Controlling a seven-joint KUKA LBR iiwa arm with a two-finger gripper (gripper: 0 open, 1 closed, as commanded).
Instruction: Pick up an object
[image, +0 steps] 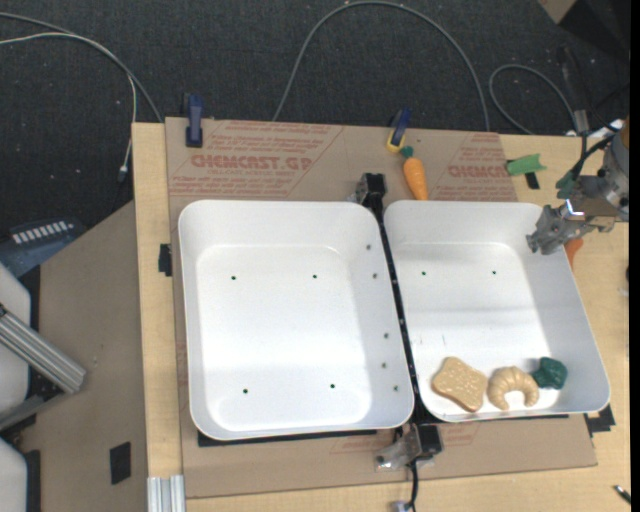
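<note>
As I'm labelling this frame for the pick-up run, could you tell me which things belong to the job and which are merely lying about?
Job:
- cracker, croissant and green piece, all in the right bin
- gripper, over that bin's far right rim

Lying about:
- carrot on the board behind the bins
- left bin
- blue clamps

The cardboard sheet under the bins reads "CHEMCAST GP".

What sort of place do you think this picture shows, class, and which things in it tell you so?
Probably a robotics lab test bench, not a kitchen. Two white bins sit clamped on a cardboard-covered board, cables trail across dark carpet, and the arm's tool hangs over the right bin's corner near toy food: a croissant and a carrot.
</note>
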